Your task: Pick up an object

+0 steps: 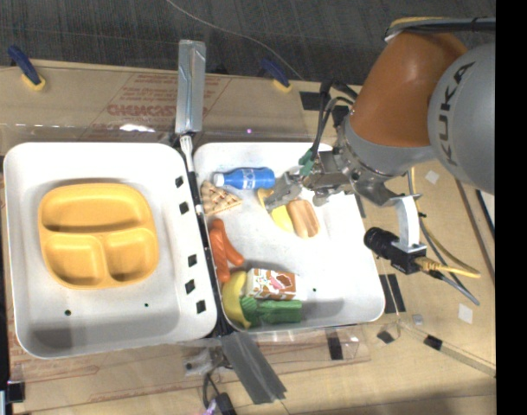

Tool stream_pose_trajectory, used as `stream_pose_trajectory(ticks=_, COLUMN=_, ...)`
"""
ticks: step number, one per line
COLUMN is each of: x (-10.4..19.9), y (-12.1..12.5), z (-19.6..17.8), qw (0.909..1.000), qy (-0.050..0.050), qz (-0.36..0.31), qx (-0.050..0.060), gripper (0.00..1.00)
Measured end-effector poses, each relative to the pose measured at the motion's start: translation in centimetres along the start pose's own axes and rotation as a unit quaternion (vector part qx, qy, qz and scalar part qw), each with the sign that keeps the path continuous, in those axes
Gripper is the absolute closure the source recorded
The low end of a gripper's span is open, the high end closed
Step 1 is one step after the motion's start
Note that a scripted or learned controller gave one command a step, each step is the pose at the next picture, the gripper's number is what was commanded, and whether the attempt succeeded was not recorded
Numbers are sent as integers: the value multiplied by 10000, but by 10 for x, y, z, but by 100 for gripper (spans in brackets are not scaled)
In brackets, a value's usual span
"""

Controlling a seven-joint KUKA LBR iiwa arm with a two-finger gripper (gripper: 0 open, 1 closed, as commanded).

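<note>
the grey arm (436,102) with its orange band reaches in from the right and hangs over the right bin (354,275), its pincer (291,194) low over the upper middle of that bin. the dark fingers (285,188) sit right at the top end of a toy hot dog (301,218), which lies on the bin floor with a yellow piece just beside it on its left. whether the fingers are wide or narrow i cannot tell from this slant, and nothing is clearly seen between them.

the other things in the right bin lie along its left wall and front. a blue bottle (246,179) lies on its side near the back, just left of the pincer. below it is a tan waffle piece (218,199), then an orange carrot-like toy (224,245) running down the wall. at the front are a yellow toy (235,296), a small printed box (272,283) and a green piece (276,312), all close together.

the left bin (25,318) holds a yellow divided tray (97,233), well apart from the pincer. a metal bar (190,85) stands at the back between the two bins on the desk (471,318).
</note>
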State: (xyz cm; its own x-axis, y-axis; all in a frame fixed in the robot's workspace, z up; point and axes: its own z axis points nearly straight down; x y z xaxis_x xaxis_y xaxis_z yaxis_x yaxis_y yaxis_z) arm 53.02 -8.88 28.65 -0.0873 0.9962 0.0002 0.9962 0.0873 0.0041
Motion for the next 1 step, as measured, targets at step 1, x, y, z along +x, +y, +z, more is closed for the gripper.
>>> stream_pose_trajectory(ticks=1, x=-27, y=40, z=136, qw=9783, qy=-5, qz=2068, qx=87, gripper=0)
